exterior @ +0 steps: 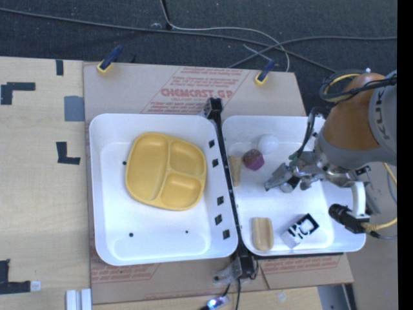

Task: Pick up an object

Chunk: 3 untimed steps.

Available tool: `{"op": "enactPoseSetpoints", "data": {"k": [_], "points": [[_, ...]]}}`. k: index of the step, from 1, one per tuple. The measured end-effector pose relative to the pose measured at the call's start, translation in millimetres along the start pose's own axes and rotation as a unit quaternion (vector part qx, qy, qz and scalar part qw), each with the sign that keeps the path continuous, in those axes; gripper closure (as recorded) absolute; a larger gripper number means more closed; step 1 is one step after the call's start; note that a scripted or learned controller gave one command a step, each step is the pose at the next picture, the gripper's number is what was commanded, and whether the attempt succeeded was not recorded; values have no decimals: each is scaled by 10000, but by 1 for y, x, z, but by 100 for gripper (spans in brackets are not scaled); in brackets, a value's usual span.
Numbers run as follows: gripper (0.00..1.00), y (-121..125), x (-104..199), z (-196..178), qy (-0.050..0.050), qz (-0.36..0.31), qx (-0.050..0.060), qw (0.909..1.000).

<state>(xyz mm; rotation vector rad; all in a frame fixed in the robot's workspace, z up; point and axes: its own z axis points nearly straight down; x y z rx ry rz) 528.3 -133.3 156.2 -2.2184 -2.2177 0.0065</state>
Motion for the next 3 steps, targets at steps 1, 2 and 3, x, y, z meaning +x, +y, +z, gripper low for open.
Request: {"op": "enactPoseSetpoints", "data": {"k": [1,2,3], "points": [[0,-1,-9,50,-3,-2,-1,10000],[100,0,-8,38,4,-12,-12,10000],[100,5,-6,-25,-7,-11,-54,10000]]}}
